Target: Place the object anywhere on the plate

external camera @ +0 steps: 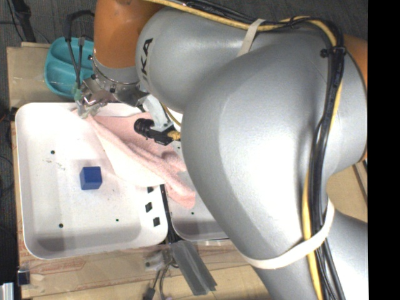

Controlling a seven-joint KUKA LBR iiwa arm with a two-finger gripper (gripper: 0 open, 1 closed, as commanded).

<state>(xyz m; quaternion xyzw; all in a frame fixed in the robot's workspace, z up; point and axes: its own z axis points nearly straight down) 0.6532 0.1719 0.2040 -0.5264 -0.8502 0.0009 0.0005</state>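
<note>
A: Claw (84,104) sits at the far edge of the left bin (37,167), low over the upper end of a pink cloth (140,161). Metal fingers blur into the cloth's corner there. Open, shut, gripping? Cannot tell from this angle.

B: Task's thing?

A: Judged to be the cloth, since the claw is working at it. It starts right under the claw and runs away from it, down and to the right, draped over the wall between the left bin and the right bin (197,227). Far end lies well away from the claw, across the divider.

B: Long axis?

A: Diagonal, from the claw's corner toward the arm (262,142). Narrow end at the claw, wider folds at the far end. Looks stretched out that way because one corner is being drawn toward the claw's side; that is a guess.

B: Anything else in reach?

A: Blue cube (91,177), below the claw on the left bin's floor, just beside the cloth's edge, not touching as far as I can see. A teal dish (62,67), possibly the plate, sits just behind the claw, outside the bin on the counter (19,67).

B: Progress?

A: Nothing rests on the dish yet.
</note>
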